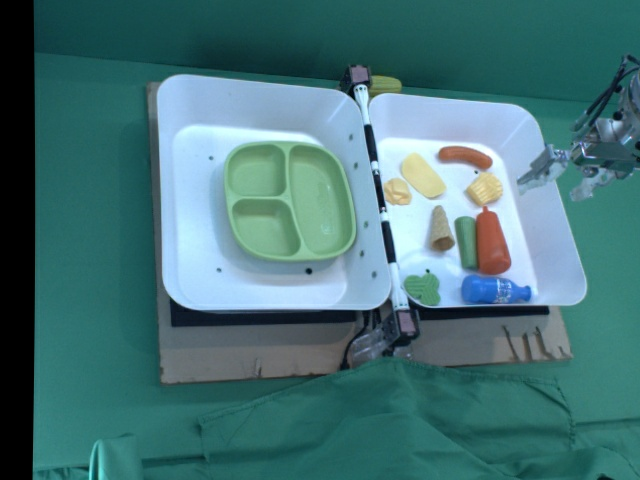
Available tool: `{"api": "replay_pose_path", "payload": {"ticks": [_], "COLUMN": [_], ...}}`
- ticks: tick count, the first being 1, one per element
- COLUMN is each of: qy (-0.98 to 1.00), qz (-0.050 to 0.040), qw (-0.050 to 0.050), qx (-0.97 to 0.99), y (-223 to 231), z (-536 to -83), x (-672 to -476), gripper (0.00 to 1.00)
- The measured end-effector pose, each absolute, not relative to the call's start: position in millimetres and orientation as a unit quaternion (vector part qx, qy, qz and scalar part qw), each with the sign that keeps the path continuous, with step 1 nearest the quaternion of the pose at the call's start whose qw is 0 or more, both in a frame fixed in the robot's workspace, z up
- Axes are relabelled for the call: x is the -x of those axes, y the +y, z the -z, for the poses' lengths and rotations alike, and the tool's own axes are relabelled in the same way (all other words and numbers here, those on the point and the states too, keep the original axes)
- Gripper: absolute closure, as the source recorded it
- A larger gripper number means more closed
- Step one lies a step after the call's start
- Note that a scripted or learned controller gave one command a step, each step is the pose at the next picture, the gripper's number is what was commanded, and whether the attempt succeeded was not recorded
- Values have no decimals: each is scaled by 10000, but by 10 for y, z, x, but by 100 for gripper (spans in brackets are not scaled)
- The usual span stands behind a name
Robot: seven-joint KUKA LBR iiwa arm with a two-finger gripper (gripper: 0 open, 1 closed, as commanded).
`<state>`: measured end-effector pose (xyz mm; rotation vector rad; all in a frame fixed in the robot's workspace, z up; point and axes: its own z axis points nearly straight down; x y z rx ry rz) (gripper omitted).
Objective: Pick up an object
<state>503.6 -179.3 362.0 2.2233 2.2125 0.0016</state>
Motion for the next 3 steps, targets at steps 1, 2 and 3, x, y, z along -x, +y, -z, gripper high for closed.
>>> {"api": "replay_pose_path", "payload": {"ticks": [1,2,3], "qy": [7057,7052,7044], "qz": [15,-30,-1], "qw": [-12,67,18], "qx": [-7085,-7090,-7098], "y": [-1807,-1581,-1843], "z": [-2615,-1807,-1896], "x": [-5277,-5013,-4663], "gripper": [0,0,0]}}
